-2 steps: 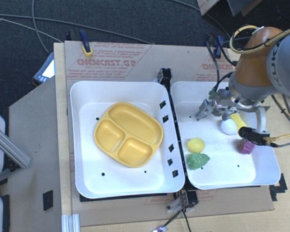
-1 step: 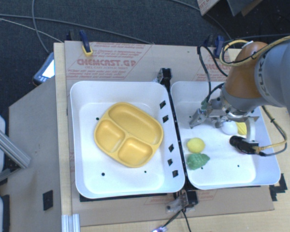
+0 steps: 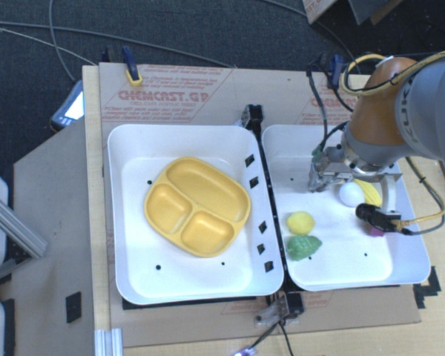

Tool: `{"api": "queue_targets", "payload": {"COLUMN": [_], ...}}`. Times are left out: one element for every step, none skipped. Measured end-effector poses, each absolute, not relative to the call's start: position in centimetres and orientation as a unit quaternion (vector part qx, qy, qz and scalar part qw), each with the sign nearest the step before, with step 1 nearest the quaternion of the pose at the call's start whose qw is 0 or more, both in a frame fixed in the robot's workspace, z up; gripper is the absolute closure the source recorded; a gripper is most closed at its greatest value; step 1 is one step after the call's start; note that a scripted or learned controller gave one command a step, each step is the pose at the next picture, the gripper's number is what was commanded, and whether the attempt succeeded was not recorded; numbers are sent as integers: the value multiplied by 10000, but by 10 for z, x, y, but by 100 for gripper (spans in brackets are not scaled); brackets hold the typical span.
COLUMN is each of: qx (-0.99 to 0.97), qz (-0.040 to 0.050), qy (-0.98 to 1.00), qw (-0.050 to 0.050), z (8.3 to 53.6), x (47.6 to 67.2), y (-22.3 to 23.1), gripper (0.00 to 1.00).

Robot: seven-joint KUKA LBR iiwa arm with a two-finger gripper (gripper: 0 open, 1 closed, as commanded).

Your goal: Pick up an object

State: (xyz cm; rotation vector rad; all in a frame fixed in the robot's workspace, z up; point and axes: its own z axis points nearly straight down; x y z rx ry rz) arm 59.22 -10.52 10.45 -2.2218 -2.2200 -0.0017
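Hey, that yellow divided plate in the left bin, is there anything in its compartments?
Empty. The yellow divided plate lies right side up in the left bin, and all three compartments show bare yellow.

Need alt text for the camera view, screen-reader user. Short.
A grey robot arm with an orange band reaches from the right into the right white bin, its gripper low beside a white ball and a yellow banana. Nearer the divider lie a yellow lemon and a green leafy toy. The left white bin holds a yellow divided plate.
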Motion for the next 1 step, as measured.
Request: {"api": "queue_targets", "payload": {"qx": [-7067], "qz": [-20], "qy": [-7075], "qw": [-27], "z": [165], "x": [603], "y": [-105], "gripper": [100]}}
